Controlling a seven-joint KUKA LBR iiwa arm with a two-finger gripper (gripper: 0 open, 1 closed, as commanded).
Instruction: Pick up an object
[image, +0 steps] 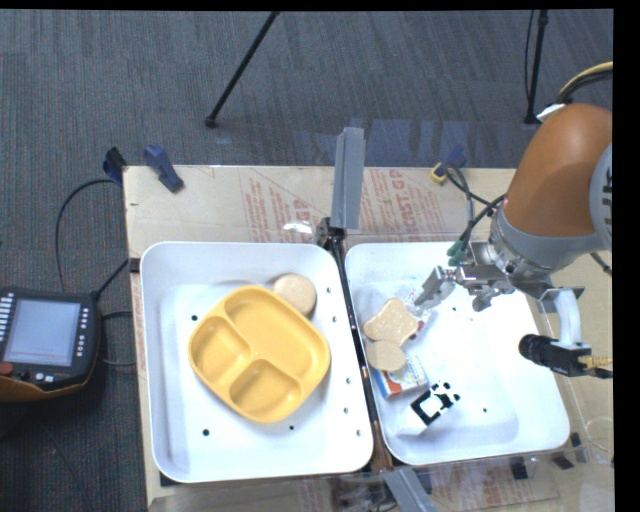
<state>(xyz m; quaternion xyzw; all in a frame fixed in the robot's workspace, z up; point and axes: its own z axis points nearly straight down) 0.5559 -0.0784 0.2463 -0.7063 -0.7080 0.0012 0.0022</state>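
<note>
Your two-finger claw (432, 290) sits right of centre in the frame, over the upper left part of the right white bin (520, 425), reached out from the grey arm with its orange band (560, 165) at the upper right. Whether its tips are apart or together, you cannot tell from this angle; they point down-left toward a tan slice of toast-shaped foam (390, 322), and nothing is plainly seen between them.

You have that slice lying against the left wall of the right bin, just beside the claw's tip. Just below it lies a second tan rounded piece (385, 354), touching or overlapping the first. Below that, lower in the same bin, rests a small box with red and white print (402, 382), and beside it a black-and-white patterned block (435, 402).

Look to the left white bin (165, 440): a yellow plastic tray with three compartments (259, 353) lies tilted in its middle, and a round beige disc (295, 293) touches the tray's upper right edge.
</note>
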